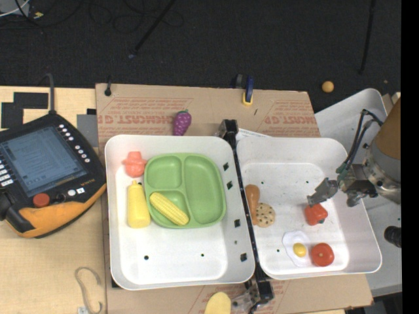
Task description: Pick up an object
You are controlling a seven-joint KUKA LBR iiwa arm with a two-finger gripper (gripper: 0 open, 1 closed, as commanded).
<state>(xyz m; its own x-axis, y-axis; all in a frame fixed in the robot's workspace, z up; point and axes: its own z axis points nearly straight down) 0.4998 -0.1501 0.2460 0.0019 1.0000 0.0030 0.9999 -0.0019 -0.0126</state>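
- Two white bins sit side by side on the desk: left bin (124, 254) and right bin (353, 241).
- Left bin contents, four items: one green divided plate (196, 185), one corn cob (169, 208) resting in the plate's lower compartment, one yellow bottle (137, 205) just left of the plate, one pink toy (133, 164) above the bottle.
- Right bin contents, five items: one red pepper (315, 214), one red tomato (321, 254), one fried egg (298, 247) touching the tomato, one cookie (264, 214), one brown sausage-like piece (252, 193) just above the cookie.
- One purple grape bunch (182, 122) lies on the cardboard behind the bins.
- The tool (334, 191) hangs over the right bin, just above and right of the red pepper; finger spread cannot be told, and nothing is seen between them.
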